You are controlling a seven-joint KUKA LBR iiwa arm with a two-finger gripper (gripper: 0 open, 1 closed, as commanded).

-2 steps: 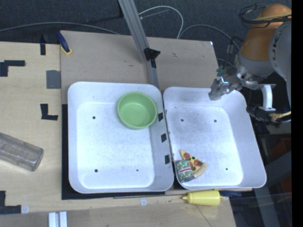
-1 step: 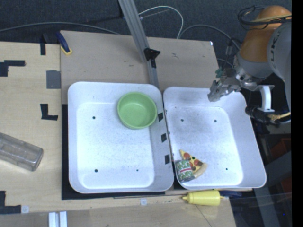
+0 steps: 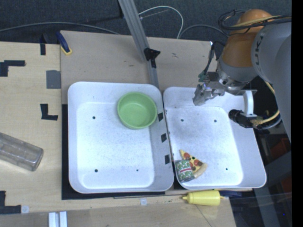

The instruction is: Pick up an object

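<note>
Here the gripper (image 3: 202, 96) hangs over the twelve o'clock rim of the right bin (image 3: 246, 169), with nothing visible in it; whether it is spread or closed cannot be told at this size. The nearest candidates for picking lie well apart from it: a slice-shaped pizza toy (image 3: 194, 163) touching a small dark-green packet (image 3: 184, 170), both tucked into the bin's seven o'clock corner against the wall, which I judge would crowd a grasp from that side. In the left bin (image 3: 85, 141) a green bowl (image 3: 137, 109) sits upright toward one o'clock, near the divider. A yellow bottle (image 3: 204, 198) lies on the surface just outside the right bin at six o'clock, and a clear container (image 3: 18, 151) rests on its side at nine o'clock of the surface
</note>
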